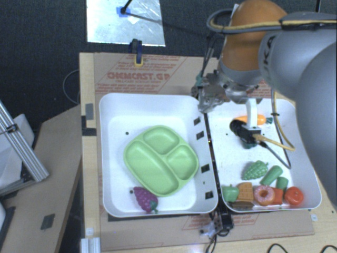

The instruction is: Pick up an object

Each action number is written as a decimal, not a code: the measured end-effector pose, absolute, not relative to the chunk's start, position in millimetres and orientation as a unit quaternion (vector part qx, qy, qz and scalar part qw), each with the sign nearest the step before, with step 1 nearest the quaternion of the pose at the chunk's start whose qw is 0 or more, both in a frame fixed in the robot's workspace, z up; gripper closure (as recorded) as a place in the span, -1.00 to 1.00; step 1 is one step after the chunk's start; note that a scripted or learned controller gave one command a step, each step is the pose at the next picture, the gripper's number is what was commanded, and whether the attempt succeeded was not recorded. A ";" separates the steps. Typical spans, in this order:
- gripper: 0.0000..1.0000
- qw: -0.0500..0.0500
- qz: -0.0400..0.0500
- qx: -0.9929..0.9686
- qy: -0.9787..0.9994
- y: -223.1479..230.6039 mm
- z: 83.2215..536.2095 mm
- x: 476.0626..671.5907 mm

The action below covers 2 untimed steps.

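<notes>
— Toy food [263, 190] crowds the right bin's [231, 152] near edge: donut [263, 194], tomato [294, 195], green grapes [255, 169]. Probably light, hard, slippery plastic.

— Gripper [209, 100] hangs over the far end of the divider; whether it's spread, can't tell. I'd pinch the bumpy grapes across the middle.

The arm [295, 51] runs off the right edge and covers the far right corner of the right bin [231, 157]. The claw [209, 103] is too blurred to read. Low in that bin, the toy food [263, 194] overlaps, each piece's outline partly hidden.
</notes>
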<state>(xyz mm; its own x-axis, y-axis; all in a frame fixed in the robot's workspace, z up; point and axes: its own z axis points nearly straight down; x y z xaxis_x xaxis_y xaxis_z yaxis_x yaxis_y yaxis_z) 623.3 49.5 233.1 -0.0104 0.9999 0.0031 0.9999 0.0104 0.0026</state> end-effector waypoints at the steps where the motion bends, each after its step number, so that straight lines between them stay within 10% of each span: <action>1: 1.00 0.000 -0.001 -0.705 -0.710 67.5 229.0 618.5; 2: 1.00 0.000 0.000 -0.707 -0.707 60.7 214.8 622.2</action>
